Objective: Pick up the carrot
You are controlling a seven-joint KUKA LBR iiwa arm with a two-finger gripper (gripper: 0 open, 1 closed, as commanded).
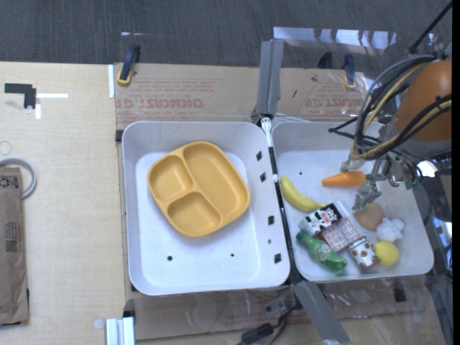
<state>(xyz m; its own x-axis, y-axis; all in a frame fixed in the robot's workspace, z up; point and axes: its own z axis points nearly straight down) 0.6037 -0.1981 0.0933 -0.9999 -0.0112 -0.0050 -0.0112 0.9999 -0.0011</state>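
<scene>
Right, working from the left, I see the left bin (pixel 136 214) holding a yellow divided plate (pixel 198 187), and none of that matters for this pick. In the right bin (pixel 309 146) a banana (pixel 300 195) lies near the divider, with a small patterned box (pixel 329 225), a green item (pixel 322 254) and a small can (pixel 361 252) below it. The carrot (pixel 343 180) lies in the upper middle of that bin, long axis roughly left to right, thick end toward the arm. The end effector (pixel 369 191) hangs just beside that right end and slightly below it, so I judge the coming move is a short shift up and left. Cables and wrist hardware clutter it, and I cannot tell how it is set; nothing visibly sits in it.
</scene>
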